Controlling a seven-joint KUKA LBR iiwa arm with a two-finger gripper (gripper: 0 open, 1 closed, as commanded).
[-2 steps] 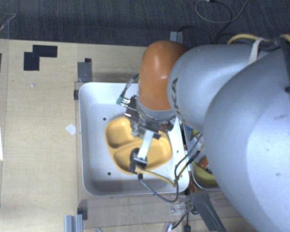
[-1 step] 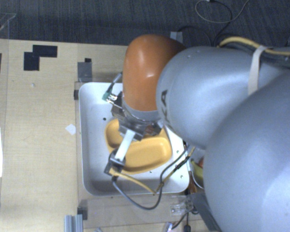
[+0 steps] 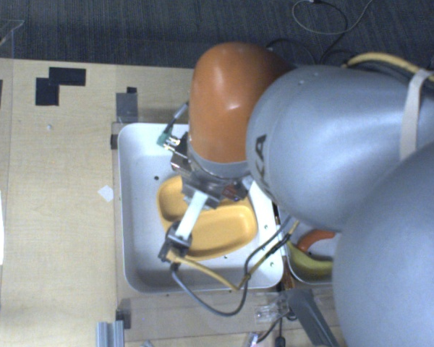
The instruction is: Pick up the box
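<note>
Setting: robotics laboratory. Indicated by grey industrial arm (image 3: 333,143) at 3 o'clock, white bin (image 3: 134,215) set on pale desk (image 3: 50,230), black markers (image 3: 58,85) at 10 o'clock, cable (image 3: 318,13) trailed over carpet (image 3: 130,13) at 12 o'clock.

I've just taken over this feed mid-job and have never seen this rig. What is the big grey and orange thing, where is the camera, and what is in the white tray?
The big grey shape is the robot arm, with an orange band above its wrist. It reaches in from the right. The single camera is fixed above the bench and looks down at a slant, so the arm blocks much of the view. Under it sits a shallow white bin holding a yellow rounded object, possibly the box to pick up. The gripper is right over that object, but the wrist hides whether anything is held. Beside the arm's lower edge an orange and yellow-green item peeks out, too hidden to identify.
</note>
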